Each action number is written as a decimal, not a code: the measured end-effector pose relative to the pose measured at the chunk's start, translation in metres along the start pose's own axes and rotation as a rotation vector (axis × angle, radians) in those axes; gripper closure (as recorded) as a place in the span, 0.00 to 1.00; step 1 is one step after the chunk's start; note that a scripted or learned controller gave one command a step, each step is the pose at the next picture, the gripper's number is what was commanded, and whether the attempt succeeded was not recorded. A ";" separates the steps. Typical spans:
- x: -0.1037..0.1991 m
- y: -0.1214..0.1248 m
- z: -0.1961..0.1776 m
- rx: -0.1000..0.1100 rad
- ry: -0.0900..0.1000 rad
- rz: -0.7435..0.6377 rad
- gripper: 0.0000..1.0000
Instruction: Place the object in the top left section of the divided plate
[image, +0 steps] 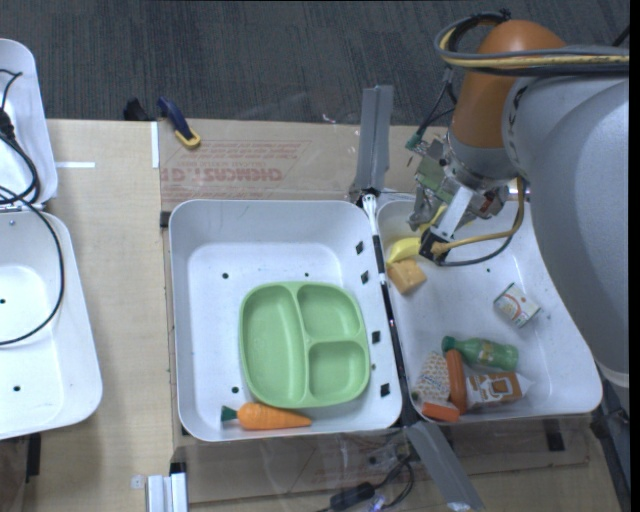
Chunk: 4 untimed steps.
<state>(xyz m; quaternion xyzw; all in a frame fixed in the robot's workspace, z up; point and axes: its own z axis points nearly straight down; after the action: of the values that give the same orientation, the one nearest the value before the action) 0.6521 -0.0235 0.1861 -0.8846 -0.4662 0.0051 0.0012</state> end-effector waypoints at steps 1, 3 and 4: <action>0.046 -0.100 -0.035 -0.001 0.000 -0.198 1.00; 0.049 -0.144 -0.042 -0.001 -0.001 -0.468 0.00; 0.047 -0.141 -0.046 0.005 -0.008 -0.462 1.00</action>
<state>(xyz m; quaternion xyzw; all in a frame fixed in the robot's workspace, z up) 0.5631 0.0955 0.2329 -0.7542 -0.6565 0.0092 0.0027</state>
